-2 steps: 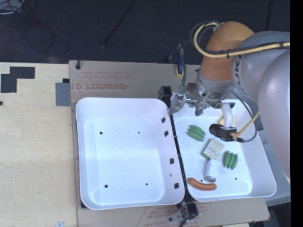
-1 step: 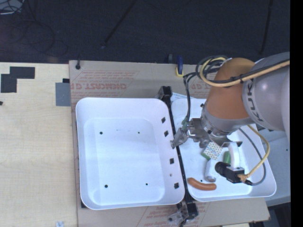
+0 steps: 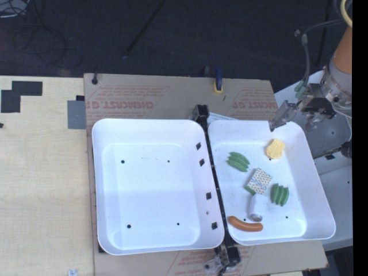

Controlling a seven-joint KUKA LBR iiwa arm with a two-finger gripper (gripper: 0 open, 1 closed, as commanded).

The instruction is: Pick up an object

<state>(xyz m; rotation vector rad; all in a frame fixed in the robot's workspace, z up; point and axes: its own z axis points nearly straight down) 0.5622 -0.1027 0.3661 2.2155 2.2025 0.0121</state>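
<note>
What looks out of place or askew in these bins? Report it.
Nothing looks spilled or damaged. The right bin holds a yellow piece, two green pieces, a patterned square, a small grey item and an orange sausage, scattered loosely. The gripper hangs over the bin's far rim.

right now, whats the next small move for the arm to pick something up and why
Probably a short move inward and down toward the yellow piece. The gripper sits above the far rim of the right bin, and that piece is the nearest item, lying apart from the green pods, so there is room around it. Nothing is seen between its fingers yet.
</note>
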